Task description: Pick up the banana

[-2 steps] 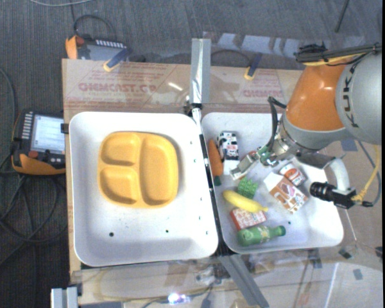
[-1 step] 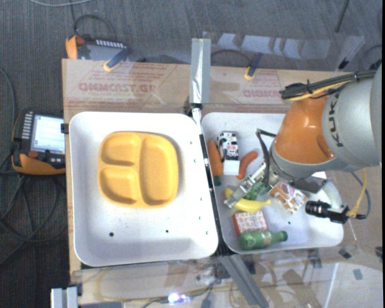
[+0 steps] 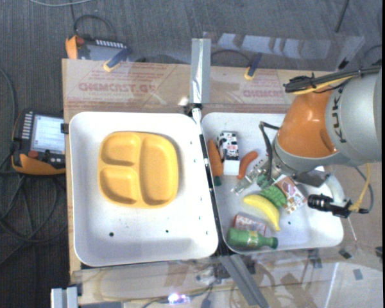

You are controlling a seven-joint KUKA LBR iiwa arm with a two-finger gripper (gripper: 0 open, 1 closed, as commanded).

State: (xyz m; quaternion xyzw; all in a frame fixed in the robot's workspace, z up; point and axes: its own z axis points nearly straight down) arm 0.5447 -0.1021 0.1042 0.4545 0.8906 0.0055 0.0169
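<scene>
From above, the camera view shows two white bins side by side on the desk. The left bin (image 3: 83, 236) carries a yellow divided tray (image 3: 140, 169). The right bin (image 3: 327, 233) is crowded: the banana (image 3: 263, 208) lies near its middle, curved, pointing down and to the right, with a green bottle (image 3: 251, 239) and a small red packet (image 3: 249, 222) just below it, a green item (image 3: 271, 193) touching its upper side, and a carrot-like piece (image 3: 213, 159) along the left wall. The arm (image 3: 321, 130) hangs over the bin's upper right, and its tool (image 3: 253, 177) sits just above the banana's upper end; I cannot tell how its opening stands. To my eye the grasp is not yet made. Doing it well likely means centring over the banana's thick middle, turning across its length, and coming down clear of the green item and packet.
</scene>
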